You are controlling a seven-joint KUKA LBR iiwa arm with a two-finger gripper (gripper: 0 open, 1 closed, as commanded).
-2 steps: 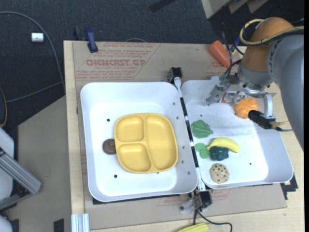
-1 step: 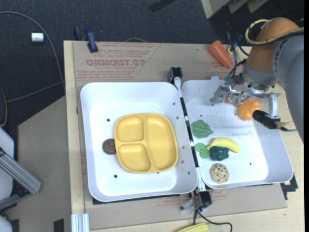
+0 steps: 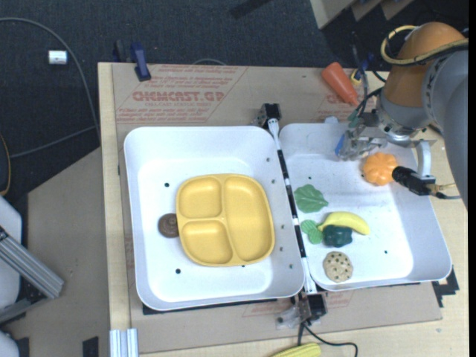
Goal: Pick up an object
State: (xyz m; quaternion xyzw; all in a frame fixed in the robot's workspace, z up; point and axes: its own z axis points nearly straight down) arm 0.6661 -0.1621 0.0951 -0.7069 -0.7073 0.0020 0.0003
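Desk (image 3: 186, 95) surface is brown board with red lettering, carrying two shallow white bins side by side.

Left white bin (image 3: 141, 199): a yellow plastic divided plate (image 3: 223, 218) sits near its middle, with a small round brown cookie-like piece (image 3: 168, 224) touching the plate's left edge. Bare white floor runs along the far wall and the near wall of this bin; the right side of the plate lies near the shared rim.

Right white bin (image 3: 416, 236): items cluster in its left half. A green leaf-shaped toy (image 3: 310, 197) lies near the shared rim; a yellow toy banana (image 3: 346, 222) lies right of it, touching a dark green toy vegetable (image 3: 335, 236) on its near side. A round tan chocolate-chip cookie (image 3: 338, 265) lies just beside the near wall. Open floor remains in the right half of this bin, and between the leaf and the far wall.

Hand (image 3: 355, 146) hangs over the far part of the right bin, close to the far wall, below the grey arm with its orange band. Whether its grip is open or closed: cannot tell; nothing is visibly between its parts.

Orange round toy fruit (image 3: 379, 167) rests on the bin floor just right of and slightly nearer than the hand, close to it; contact unclear.

Orange carrot-shaped toy (image 3: 339, 82) lies on the desk beyond the right bin's far wall.
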